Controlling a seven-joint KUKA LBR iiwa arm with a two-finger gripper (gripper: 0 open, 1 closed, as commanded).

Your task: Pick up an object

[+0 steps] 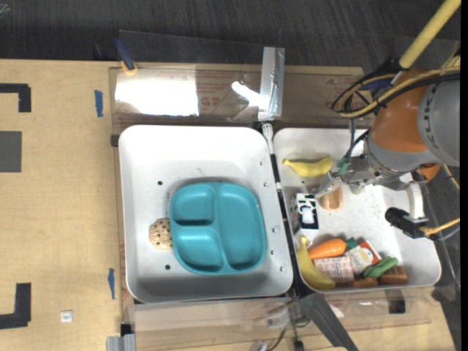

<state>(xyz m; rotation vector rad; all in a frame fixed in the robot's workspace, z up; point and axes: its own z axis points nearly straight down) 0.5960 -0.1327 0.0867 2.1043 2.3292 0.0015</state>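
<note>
I have the tool (342, 183) low over the right bin (431, 273), up toward its far end. From this slant I cannot tell whether it is released or clenched, and I see nothing in its grasp.

The likeliest pick is the small banana (308, 167). It lies flat just beside the tool, on the side away from the arm, and touches nothing else. I would slide across until the tool is over the banana's middle, turn the wrist so the closing line crosses the fruit's narrow width, come straight down, close, and lift vertically.

Room is tight past the banana, where the shared bin wall (276, 178) runs close by and the far wall is near too, so I would avoid overshooting that way. A black-and-white box (308, 212) lies against that same wall, on the camera side of the tool. Bare white floor opens behind the tool toward the arm.

Further toward the camera, a carrot (327, 248), a packet (344, 267) and a larger banana (310, 269) crowd one corner, a poorer choice. The teal plate (217, 225) sits well apart, beyond the shared wall.
</note>
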